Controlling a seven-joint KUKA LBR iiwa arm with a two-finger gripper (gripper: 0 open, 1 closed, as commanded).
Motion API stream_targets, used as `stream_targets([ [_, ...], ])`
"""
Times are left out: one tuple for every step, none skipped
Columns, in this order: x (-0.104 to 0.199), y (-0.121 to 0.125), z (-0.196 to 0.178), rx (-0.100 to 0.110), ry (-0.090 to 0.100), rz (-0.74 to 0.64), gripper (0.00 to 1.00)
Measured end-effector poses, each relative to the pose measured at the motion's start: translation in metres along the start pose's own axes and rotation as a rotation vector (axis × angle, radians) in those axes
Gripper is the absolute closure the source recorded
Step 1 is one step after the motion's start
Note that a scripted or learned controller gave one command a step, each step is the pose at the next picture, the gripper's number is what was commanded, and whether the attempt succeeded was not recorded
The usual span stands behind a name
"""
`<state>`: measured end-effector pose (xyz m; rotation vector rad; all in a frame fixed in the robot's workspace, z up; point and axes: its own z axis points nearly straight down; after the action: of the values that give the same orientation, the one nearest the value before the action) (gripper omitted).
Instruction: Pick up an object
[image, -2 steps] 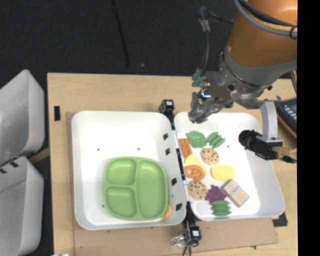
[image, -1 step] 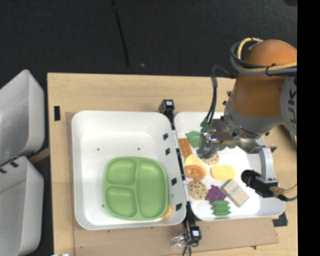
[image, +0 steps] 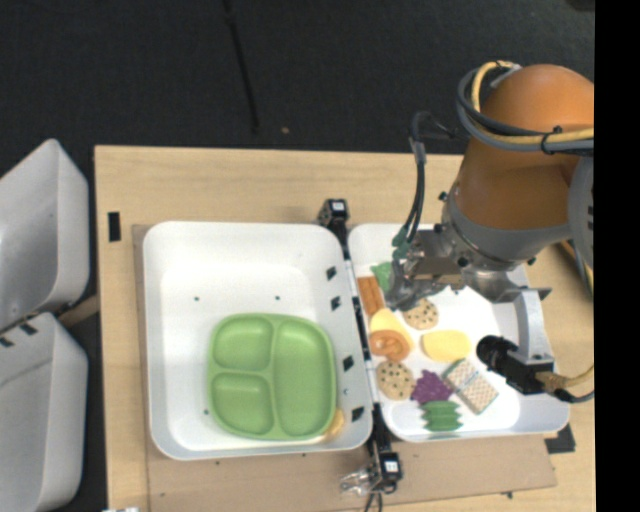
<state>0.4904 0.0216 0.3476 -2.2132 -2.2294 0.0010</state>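
The right bin (image: 505, 425) holds several toy foods: an orange stick (image: 370, 295), a green piece (image: 383, 273), a chocolate-chip cookie (image: 421, 315), an orange ring (image: 390, 344), a yellow lump (image: 446, 345), a second cookie (image: 394, 379), purple grapes (image: 431, 385), a checkered wafer (image: 471, 387) and a green leaf (image: 440, 417). My gripper (image: 404, 288) hangs low over the bin's back left part, just right of the orange stick and beside the upper cookie. The wrist body hides its tips.
The left bin (image: 190, 270) holds a green divided plate (image: 272, 376) at its front. A black fixture (image: 508, 364) with a cable juts over the right bin's right side. Clips (image: 333, 211) sit on the wall between the bins.
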Motion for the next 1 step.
stream_targets([
  [0.0419, 0.0004, -0.0482, -0.002, 0.001, -0.002, 1.0],
])
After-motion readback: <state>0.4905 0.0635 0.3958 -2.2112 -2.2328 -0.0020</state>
